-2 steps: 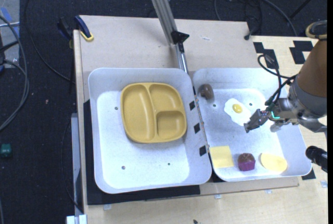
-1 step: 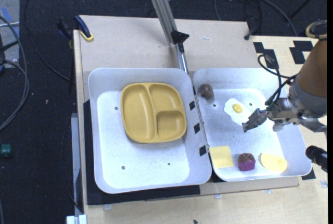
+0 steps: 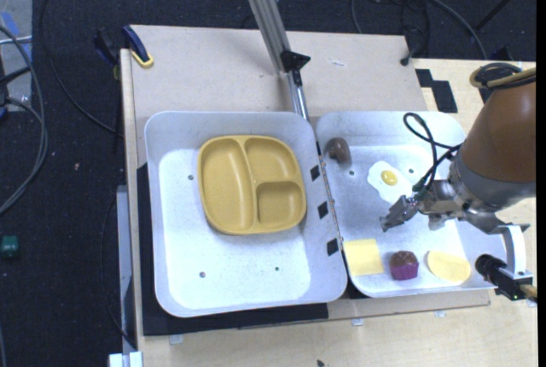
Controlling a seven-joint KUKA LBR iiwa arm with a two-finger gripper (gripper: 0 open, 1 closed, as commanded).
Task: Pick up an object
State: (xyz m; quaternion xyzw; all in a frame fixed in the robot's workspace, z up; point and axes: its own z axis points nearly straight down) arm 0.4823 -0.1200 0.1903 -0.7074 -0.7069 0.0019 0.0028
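Though no writing legible, jaws' state impossible to tell, above right bin (image 3: 367,128) beside fried egg (image 3: 385,177).

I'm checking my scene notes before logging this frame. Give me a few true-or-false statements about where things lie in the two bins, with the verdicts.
1. The yellow tray lies in the left bin. True.
2. The fried egg lies on the tray. False: it lies in the right bin, just above the claw.
3. The purple piece lies between the yellow block and the pale disc. True.
4. The brown piece sits at the right bin's lower edge. False: it sits near the upper left corner.
5. The claw hangs over the left bin. False: it is over the right bin.
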